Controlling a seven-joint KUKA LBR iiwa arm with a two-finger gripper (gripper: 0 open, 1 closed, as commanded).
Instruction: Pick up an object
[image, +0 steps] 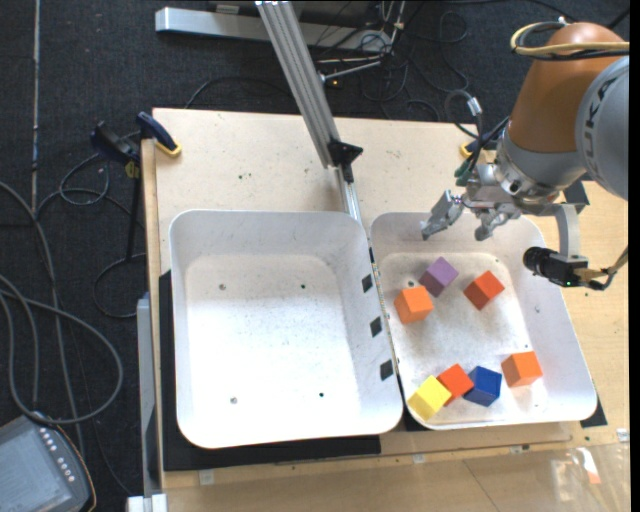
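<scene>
From the camera view above the tabletop (250, 160), two shallow white bins sit side by side. The left bin (200, 250) has only small dark specks on its floor. The right bin (575, 385) carries all the candidates for the pick: a purple cube (440, 275) and an orange cube (414, 303) close together near its far-left corner, a red-orange cube (484, 289) a little to their right, and along the near edge a cluster of a yellow cube (430, 397), a small orange-red cube (456, 380) and a blue cube (484, 385) touching or nearly touching one another, with another orange cube (521, 368) just apart toward the near-right corner.

The hand (462, 222) hangs over the far edge of the right bin, fingers spread apart and pointing down, with nothing between them. It sits above the rim, apart from every cube, so no grasp has begun. That spread stance suits a descent onto a block. The purple cube and the red-orange cube lie nearest; which one it aims at is hard to judge from this slanted angle, though the purple seems the closer. The three far cubes stand with gaps around them, which probably makes them easier to straddle than the packed trio at the near edge.
</scene>
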